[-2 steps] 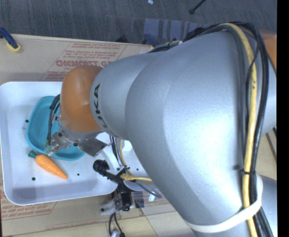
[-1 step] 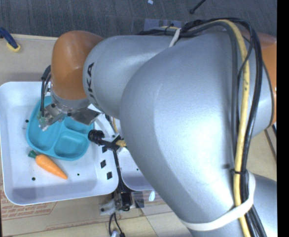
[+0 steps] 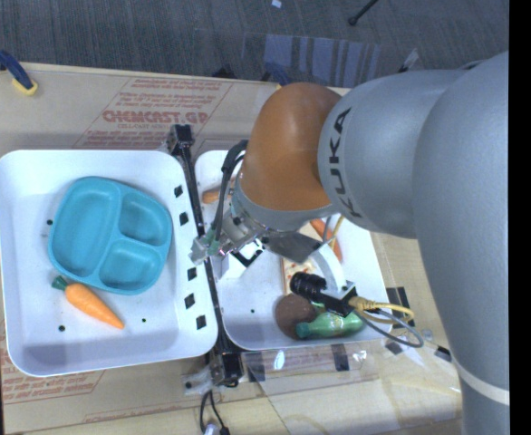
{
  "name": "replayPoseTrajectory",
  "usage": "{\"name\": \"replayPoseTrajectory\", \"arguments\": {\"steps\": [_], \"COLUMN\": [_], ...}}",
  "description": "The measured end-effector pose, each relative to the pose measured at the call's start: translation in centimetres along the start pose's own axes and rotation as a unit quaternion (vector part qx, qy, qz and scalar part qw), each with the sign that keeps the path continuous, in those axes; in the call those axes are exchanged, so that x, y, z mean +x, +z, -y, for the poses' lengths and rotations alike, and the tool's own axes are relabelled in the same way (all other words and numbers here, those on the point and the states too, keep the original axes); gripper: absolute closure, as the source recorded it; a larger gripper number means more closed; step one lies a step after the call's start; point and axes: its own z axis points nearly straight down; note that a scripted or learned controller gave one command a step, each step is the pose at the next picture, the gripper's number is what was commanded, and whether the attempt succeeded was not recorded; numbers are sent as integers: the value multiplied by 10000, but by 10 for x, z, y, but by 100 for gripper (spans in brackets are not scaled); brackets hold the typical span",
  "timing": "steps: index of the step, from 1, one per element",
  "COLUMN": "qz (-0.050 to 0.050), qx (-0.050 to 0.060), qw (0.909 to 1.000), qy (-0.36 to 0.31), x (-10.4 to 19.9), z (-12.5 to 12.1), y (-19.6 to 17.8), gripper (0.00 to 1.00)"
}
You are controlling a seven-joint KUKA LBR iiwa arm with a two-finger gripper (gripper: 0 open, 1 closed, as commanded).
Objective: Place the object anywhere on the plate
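A light blue plate [image 3: 111, 234] with three compartments lies in the left bin [image 3: 12, 270], and nothing rests on it. An orange carrot [image 3: 91, 304] with a green top lies on the bin floor just below the plate's front-left edge. My gripper [image 3: 229, 246] hangs low over the left side of the right bin [image 3: 256, 333], close to the divider between the bins. The wrist and arm hide most of what is under it. I see nothing clearly held.
In the right bin's front part lie a brown round object [image 3: 290, 312] and a green bottle [image 3: 331, 326] on its side. Orange pieces peek out from behind the arm at the back [image 3: 210, 195] and at the right [image 3: 323, 228]. The big grey arm covers much of that bin.
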Motion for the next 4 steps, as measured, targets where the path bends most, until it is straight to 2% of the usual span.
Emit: {"name": "replayPoseTrajectory", "arguments": {"steps": [1, 2, 3, 4], "qz": [-7, -5, -7, -5], "qx": [-19, -17, -12, -9], "qw": [9839, 9839, 9834, 9833], "qy": [-1788, -1787, -1813, -1818], "x": [41, 41, 41, 41], "z": [-39, -39, -40, -39], "y": [-10, -10, -21, -20], "gripper": [100, 0, 100, 0]}}
